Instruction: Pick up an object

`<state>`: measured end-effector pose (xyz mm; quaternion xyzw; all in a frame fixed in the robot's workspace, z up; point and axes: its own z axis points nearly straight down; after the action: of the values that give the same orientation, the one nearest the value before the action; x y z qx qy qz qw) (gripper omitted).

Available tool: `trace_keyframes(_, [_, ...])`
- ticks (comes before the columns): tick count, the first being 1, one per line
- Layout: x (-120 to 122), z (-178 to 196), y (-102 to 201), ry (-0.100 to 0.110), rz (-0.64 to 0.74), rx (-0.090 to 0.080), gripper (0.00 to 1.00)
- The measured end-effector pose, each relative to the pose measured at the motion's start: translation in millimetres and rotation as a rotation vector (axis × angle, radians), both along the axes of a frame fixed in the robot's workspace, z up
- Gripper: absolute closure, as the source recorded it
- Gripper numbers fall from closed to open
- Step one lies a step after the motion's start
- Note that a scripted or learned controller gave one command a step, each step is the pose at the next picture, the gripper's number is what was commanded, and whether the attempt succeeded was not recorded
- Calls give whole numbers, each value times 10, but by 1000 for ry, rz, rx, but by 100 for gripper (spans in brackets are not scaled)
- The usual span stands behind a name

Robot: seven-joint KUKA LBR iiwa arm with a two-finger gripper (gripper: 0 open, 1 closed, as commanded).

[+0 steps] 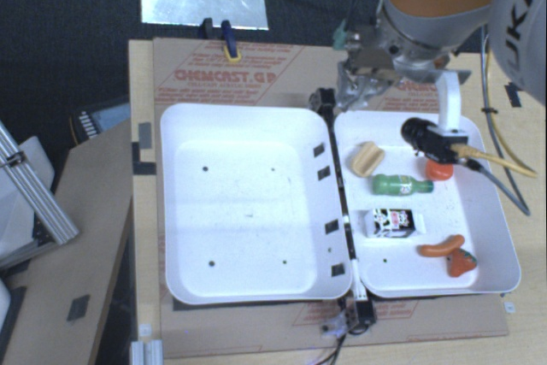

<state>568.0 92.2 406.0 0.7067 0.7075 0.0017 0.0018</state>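
Where bins (248,120) abut: two; one bottle (400,184)

Green bottle (402,184) lies flat in right bin (496,218) — perhaps plastic.

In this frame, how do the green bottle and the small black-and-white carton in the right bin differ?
The green bottle is rounded and one plain colour, while the black-and-white carton is boxy with a printed pattern. The bottle lies on its side, neck pointing toward the bin's right wall; the carton rests on a flat face. The bottle sits farther up the bin, beside the tan bread piece; the carton sits nearer the hot dog. Both lie untouched in the right bin.
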Motion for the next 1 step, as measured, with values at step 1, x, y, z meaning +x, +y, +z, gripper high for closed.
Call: trace_keyframes(1, [39, 100, -185, 1, -2, 0, 100])
